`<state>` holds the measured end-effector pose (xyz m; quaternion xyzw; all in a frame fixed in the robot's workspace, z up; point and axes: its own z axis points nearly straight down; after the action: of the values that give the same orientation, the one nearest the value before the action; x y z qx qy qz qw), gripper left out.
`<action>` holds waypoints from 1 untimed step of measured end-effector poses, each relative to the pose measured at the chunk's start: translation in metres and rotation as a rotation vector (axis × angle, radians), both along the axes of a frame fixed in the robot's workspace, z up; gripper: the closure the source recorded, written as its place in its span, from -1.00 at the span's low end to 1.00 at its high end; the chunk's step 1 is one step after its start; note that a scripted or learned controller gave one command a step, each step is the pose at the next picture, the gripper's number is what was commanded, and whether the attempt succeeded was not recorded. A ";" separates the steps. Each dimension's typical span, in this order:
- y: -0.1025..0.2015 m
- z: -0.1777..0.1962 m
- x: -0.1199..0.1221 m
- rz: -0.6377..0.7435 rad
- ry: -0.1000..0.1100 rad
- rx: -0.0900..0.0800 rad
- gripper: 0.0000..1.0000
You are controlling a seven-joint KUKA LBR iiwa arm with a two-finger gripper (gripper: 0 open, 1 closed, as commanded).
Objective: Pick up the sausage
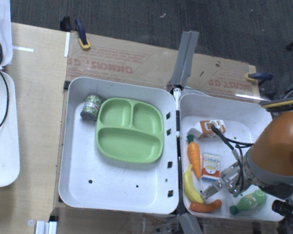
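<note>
Sausage (205, 206) lies at the front edge of the right bin (245, 116), a short orange-brown link lying roughly crosswise, its left end touching or just beside the lower tip of the banana (189, 183).

Left bin (71, 146): a small tin (90, 106) sits at the back left, touching or just beside the green divided plate (131, 130), which occupies the middle of that bin.

Right bin, from its left side: the carrot (194, 156) lies lengthwise, with the banana curving below it. A small carton (211, 128) sits at the back; a flat card packet (211, 166) lies just right of the carrot. The gripper (216, 188) hangs just above and slightly right of the sausage, close to it but with no item seen between its fingers; its opening cannot be judged from this view. A green bottle (249, 202) lies further right, near the front wall.

Handling assessment: the sausage appears to be a light toy item, smooth-skinned and rounded, so likely to roll or slip out of a pinch. It may give slightly under pressure. Best hold is judged to be across its middle, fingers either side of its narrow width. Risks: the front wall close behind it limits finger clearance, and the banana tip at its left end could be caught or nudged.
</note>
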<state>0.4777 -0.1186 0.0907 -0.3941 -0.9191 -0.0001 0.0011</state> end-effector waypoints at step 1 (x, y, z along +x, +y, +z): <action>0.000 0.000 0.000 0.000 0.000 0.000 -1.00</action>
<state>0.4776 -0.1187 0.0906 -0.3939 -0.9191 -0.0001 0.0011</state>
